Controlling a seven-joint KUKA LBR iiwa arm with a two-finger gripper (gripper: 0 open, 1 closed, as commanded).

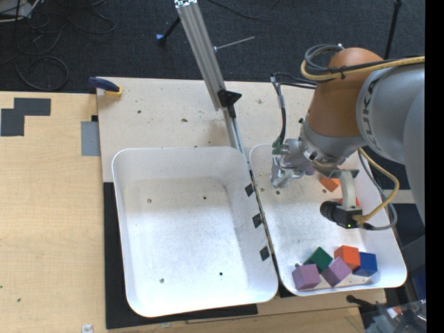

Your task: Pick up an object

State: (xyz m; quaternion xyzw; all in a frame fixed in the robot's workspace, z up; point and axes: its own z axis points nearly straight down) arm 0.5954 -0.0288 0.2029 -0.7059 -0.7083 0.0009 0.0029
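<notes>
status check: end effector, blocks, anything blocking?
End effector over far end of right bin, nothing visibly held. Blocks clustered at near end: purple block, green block, orange block, blue block. Nothing between end effector and cluster.

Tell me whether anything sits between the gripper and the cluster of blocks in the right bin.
Nothing visible does. The gripper hangs over the far end of the right bin, and the purple block, green block and their neighbours lie at the near end, with bare bin floor between.
</notes>
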